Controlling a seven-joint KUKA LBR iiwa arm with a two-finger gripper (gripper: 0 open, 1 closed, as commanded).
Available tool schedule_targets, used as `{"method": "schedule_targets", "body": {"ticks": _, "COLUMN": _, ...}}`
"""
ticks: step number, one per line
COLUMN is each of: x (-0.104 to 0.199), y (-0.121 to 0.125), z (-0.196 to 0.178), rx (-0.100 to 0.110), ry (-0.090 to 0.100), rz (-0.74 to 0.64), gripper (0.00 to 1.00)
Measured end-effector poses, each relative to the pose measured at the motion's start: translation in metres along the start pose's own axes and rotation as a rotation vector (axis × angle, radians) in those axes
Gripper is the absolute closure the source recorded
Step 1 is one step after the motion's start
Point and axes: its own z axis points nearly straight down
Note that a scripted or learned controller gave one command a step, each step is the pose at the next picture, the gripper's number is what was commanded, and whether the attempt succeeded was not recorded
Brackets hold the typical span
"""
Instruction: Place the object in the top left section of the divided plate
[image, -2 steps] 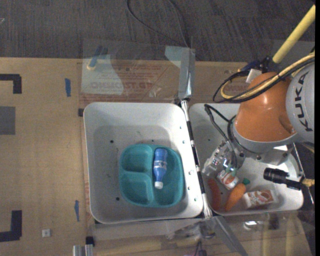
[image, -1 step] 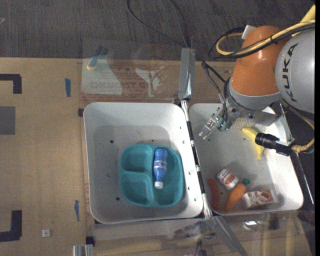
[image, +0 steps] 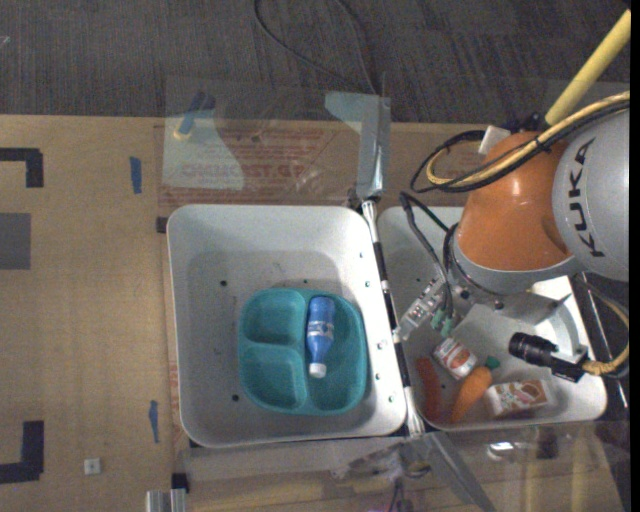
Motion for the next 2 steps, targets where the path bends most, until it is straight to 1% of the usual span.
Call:
{"method": "schedule_targets", "body": {"ticks": 1, "x": -0.029, "y": 0.021, "z": -0.021, "rx": -0.003, "ry": -0.004, "rz": 0.019, "gripper": 1.0}}
{"method": "schedule_targets", "body": {"ticks": 2, "x": 0.006, "y": -0.046, "z": 0.001, "rx": 0.004, "ry": 0.003, "rz": 0.674, "gripper": 1.0}}
